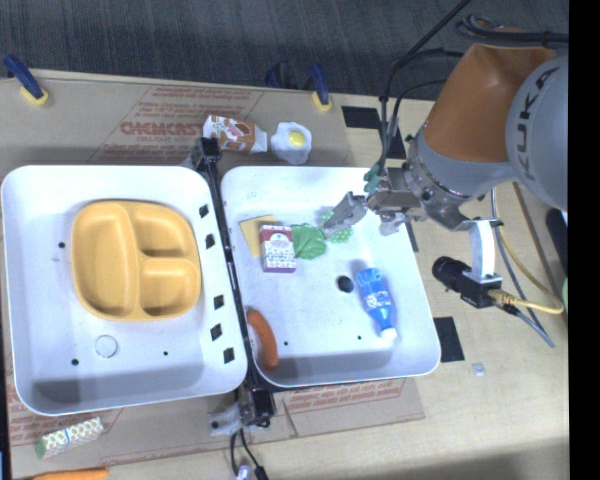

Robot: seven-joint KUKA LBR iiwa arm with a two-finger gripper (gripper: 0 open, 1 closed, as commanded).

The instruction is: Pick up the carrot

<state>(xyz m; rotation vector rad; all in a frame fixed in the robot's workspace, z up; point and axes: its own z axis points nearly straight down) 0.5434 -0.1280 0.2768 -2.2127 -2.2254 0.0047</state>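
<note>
Lying against right bin's (420, 343) lower-left wall: carrot (263, 337), short, orange, blunt-ended, slightly curved, untouched. Gripper (342, 214) well apart from carrot, up near bin's middle-top, over green leafy toy (308, 240). Finger spread: cannot tell, tips blur into green item. Red box (278, 248) just left of green toy; blue bottle (375, 299) below gripper, right of carrot.

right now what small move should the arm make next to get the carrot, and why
Probably travel toward the near left corner of the right bin. The gripper hangs over the green item near the bin's middle, while the carrot lies apart from it against the bin's left wall, with nothing lying on it.
</note>
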